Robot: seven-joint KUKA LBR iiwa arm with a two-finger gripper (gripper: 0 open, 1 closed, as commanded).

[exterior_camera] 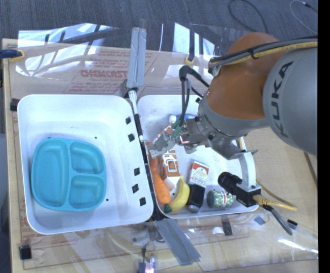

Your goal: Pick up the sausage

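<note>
Grey arm point(256, 90) overhangs right bin point(153, 110), crowded with toy food.

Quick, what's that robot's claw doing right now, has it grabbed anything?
Gripper: low over the right bin, above the toy food; whether it holds anything cannot be told from this view.
</note>
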